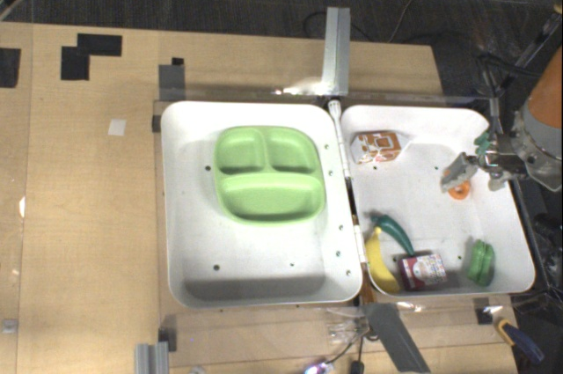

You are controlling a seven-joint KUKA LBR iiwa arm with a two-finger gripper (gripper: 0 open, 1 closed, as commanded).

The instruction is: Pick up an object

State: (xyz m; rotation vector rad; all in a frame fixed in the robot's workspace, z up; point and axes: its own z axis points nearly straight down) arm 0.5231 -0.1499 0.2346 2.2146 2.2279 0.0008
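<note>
On wooden bench [79, 187]: white bins [189, 275].

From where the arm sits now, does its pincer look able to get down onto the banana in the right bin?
Probably yes, with care. The pincer is above the right bin, and the banana lies uncovered by the near-left wall. A teal-handled tool and a dark red packet crowd it.

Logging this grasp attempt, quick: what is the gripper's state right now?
Gripper: over the right bin, just above a small orange object; open or shut cannot be told, and nothing is seen held.
</note>
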